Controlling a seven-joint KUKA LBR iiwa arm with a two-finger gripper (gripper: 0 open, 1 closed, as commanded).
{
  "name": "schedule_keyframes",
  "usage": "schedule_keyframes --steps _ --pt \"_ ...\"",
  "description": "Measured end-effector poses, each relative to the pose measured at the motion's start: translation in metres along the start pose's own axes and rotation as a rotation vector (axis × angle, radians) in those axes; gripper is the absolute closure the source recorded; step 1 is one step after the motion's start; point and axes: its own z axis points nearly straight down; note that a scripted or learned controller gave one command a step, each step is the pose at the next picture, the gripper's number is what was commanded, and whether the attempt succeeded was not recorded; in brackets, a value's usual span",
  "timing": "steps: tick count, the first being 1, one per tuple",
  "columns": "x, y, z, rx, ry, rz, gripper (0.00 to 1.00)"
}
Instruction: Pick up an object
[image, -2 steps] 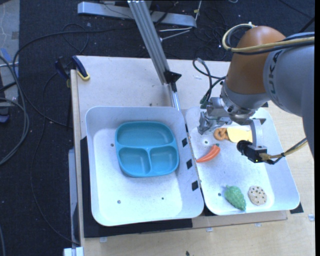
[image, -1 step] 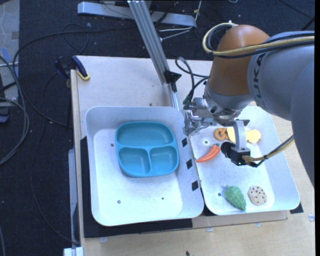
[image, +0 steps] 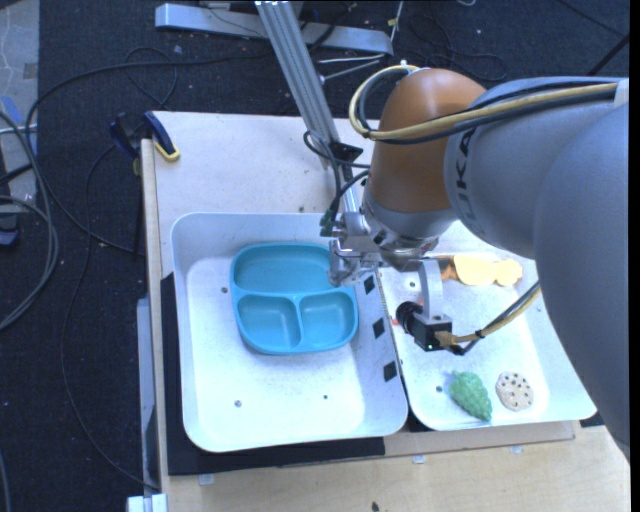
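Note:
A blue three-compartment plate (image: 292, 298) lies flat in the left bin (image: 200, 400). My gripper (image: 343, 262) hangs under the orange band of the arm, right over the plate's upper right rim, close to or touching it. In the right bin (image: 545, 405) are a yellow piece (image: 482, 270) at the back, a green knobbly piece (image: 470, 393) at the front and a round speckled cookie (image: 514, 390) beside it. The wrist hides the rear left part of the right bin.
The bulky grey arm (image: 540, 170) covers the right side of the view. A slanted metal rail (image: 300, 75) runs from the top down toward the gripper. Cables lie on the dark floor to the left, and a blue-and-yellow clamp (image: 160, 136) sits at the bench's back left corner.

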Motion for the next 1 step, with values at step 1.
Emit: schedule_keyframes --steps 1 --pt "-0.0032 0.0007 -0.0006 -0.001 -0.001 0.006 0.00"
